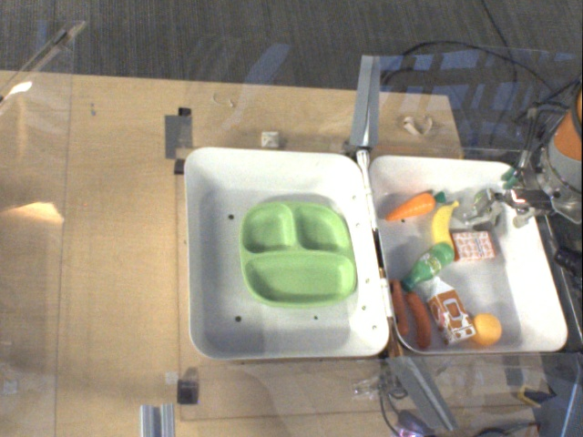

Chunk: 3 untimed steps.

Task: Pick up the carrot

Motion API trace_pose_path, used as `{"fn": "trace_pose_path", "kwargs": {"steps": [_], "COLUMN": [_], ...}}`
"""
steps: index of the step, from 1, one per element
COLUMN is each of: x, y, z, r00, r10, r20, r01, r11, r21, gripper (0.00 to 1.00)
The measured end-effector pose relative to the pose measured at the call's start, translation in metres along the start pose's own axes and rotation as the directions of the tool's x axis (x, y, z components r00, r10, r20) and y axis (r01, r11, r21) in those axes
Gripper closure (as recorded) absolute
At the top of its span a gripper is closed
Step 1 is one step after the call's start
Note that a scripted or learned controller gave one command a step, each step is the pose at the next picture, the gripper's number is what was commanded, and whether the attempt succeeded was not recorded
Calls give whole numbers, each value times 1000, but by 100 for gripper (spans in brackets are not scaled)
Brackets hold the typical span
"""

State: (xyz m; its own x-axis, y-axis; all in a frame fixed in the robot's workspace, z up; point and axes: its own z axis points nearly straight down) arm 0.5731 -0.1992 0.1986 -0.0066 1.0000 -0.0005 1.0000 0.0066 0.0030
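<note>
The orange carrot (412, 206) with a green top lies in the upper left part of the right bin (537, 285), pointing left. Just to its right a yellow banana (444, 221) lies against it. My gripper (480, 209) hangs over the upper right of that bin, a short way right of the banana and above a small red-and-white box (472, 246). It stands apart from the carrot, with the banana between them. The grey arm (557, 167) comes in from the right edge.
The right bin also holds a green bottle (430, 264), two red sausages (410, 315), a small carton (452, 312) and an orange (487, 329). In the left bin (209, 244) sits a green divided plate (297, 251). A metal post (366, 103) stands between the bins.
</note>
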Motion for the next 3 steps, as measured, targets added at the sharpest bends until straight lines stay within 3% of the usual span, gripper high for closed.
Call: {"fn": "trace_pose_path", "kwargs": {"steps": [1, 2, 3], "x": [57, 33, 30], "y": [63, 84, 84], "z": [83, 109, 97], "r00": [990, 997, 997], "r10": [-144, 74, 72], "r20": [0, -3, 6], "r01": [144, -74, -72], "r11": [990, 997, 997], "r21": [0, 6, 4], "gripper": [0, 0, 100]}}
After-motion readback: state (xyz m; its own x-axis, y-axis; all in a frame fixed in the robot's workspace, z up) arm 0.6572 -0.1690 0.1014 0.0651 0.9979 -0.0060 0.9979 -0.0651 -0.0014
